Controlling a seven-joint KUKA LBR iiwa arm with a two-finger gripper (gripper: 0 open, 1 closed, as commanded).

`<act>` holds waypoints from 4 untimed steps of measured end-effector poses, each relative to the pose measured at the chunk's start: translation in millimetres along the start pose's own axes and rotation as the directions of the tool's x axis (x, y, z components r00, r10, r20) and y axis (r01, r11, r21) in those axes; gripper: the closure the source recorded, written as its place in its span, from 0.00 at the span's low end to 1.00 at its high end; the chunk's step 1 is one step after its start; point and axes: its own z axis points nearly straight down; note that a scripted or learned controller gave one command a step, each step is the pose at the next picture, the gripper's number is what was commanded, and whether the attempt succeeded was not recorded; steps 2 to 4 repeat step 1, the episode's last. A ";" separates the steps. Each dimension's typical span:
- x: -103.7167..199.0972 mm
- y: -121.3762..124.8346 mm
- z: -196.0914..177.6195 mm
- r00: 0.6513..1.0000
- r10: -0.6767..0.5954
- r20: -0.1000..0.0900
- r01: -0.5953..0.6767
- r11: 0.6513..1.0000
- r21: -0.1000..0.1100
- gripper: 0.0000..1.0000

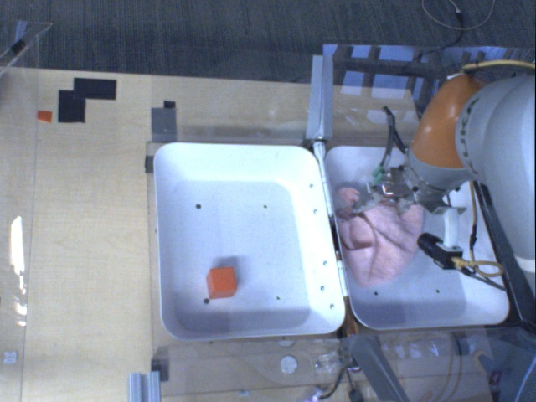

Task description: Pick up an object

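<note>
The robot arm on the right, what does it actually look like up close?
The arm is bulky, rounded and pale grey, with a glossy orange band above the wrist. Thin dark cables loop around it, one with yellow tips. Its end effector is a small metal piece with green flecks.

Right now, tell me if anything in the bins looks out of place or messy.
Nothing damaged or spilled. The pink cloth lies crumpled in the right bin under the gripper; the orange block sits alone in the left bin.
</note>
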 end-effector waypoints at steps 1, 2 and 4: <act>16.6 49.9 2.0 1.000 -0.020 -0.001 0.020 1.000 0.003 0.00; 16.6 49.9 2.0 1.000 -0.020 -0.001 0.020 1.000 0.003 0.00; 16.6 49.9 2.0 1.000 -0.020 -0.001 0.020 1.000 0.003 0.00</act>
